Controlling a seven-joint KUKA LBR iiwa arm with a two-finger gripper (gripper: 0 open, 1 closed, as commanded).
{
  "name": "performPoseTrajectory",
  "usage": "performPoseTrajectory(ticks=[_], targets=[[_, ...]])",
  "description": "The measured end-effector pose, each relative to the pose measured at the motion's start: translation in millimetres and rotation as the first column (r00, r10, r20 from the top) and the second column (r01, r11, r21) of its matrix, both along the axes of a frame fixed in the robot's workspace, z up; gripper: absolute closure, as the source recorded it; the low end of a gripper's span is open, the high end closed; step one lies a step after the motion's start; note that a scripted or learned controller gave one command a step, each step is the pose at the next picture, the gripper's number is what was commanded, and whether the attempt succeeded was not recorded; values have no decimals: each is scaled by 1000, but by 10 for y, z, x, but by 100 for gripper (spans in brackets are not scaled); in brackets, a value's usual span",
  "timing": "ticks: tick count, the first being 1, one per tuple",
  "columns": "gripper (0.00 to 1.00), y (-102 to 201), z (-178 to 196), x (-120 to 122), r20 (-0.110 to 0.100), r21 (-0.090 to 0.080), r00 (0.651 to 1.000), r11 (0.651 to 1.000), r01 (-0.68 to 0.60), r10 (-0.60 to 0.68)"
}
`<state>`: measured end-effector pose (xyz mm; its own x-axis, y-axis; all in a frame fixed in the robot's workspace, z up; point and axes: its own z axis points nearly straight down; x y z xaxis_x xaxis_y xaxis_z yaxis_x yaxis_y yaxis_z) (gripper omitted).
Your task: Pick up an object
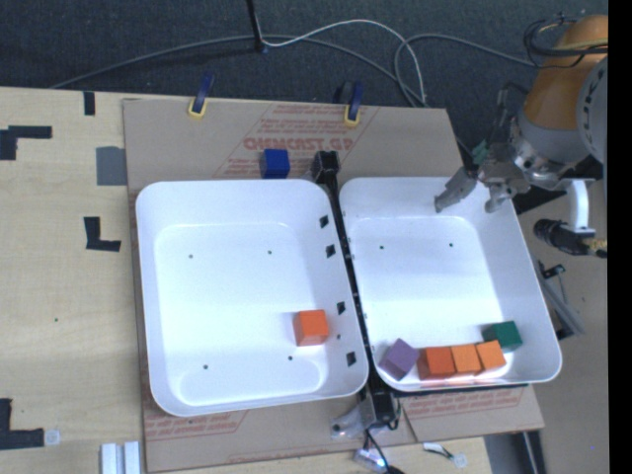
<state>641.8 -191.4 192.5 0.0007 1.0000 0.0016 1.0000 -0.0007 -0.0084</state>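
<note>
The grey arm's two-finger tool [472, 193] hangs with fingers spread wide and nothing between them over the far right corner of the right white bin [434, 194]. The approach step is in hand, no pick made. Nearest targets, a row of small blocks led by a purple cube [398, 358], line that bin's near edge; the next move calls for travel there and a descent.

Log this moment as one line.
gripper: open, above right bin far edge, holding nothing | right bin: blocks along near wall | left bin: orange block
</note>
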Motion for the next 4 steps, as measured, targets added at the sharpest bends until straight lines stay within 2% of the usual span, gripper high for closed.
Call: performPoseTrajectory(ticks=[1, 2, 3, 4], targets=[[0, 2, 47, 19, 8, -1, 1000, 1000, -1, 1], [0, -59, -402, 23, 5, -1, 1000, 1000, -1, 1], [0, 26, -929, -51, 4, -1, 1000, 1000, -1, 1], [0, 31, -1041, -52, 7, -2, 1000, 1000, -2, 2]])
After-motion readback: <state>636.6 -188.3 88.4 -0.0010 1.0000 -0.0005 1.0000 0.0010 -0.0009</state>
